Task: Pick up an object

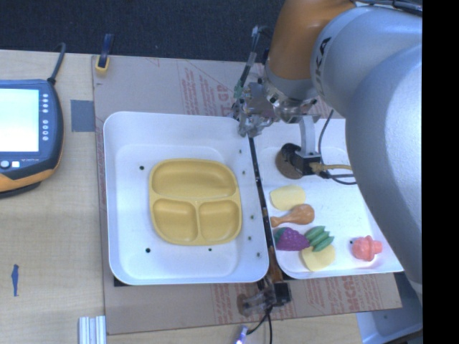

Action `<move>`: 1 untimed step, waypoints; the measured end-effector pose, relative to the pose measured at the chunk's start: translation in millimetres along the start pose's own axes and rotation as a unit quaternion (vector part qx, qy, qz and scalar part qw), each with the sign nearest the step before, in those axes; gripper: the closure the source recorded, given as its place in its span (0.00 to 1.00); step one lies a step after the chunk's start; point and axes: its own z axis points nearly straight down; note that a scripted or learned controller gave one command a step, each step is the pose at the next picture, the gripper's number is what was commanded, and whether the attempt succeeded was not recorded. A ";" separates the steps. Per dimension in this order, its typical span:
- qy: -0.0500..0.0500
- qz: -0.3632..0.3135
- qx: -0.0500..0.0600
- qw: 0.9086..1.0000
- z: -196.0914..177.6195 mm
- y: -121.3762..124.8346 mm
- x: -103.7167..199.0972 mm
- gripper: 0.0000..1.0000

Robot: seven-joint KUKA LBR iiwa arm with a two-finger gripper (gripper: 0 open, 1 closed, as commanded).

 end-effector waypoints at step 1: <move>-0.001 0.001 0.001 1.000 1.1 -0.6 -2.5 0.00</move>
